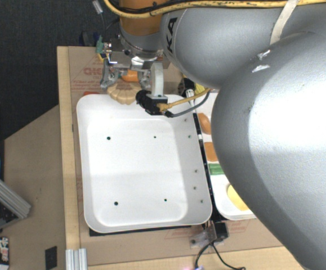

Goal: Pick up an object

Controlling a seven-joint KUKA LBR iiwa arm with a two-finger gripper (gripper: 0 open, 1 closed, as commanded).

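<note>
In the camera view the grey arm (pixel 264 122) comes in from the right and crosses over the right bin (pixel 222 210), with the pincer (pixel 132 83) hanging at the far rim of the left bin (pixel 81 151). Its two fingers stand wide apart, one on the left of the view and one on the right, and nothing looks squeezed between them.

The likeliest thing to pick is a tan lump (pixel 121 94). It sits right at that far rim, just on the near side of the pincer and a little toward its left finger. The lump's long side runs left to right across the view, roughly in line with the gap between the fingers. A closing grip would therefore meet its ends rather than its narrow middle.

A small orange piece (pixel 130 76) shows in the gap between the fingers, just beyond the lump. Whether it lies on the counter (pixel 67 122) or on the rim I cannot tell.

My judgement is that the grab depends on that small offset, so the pincer needs to come slightly toward the viewer and down to straddle the lump
</note>
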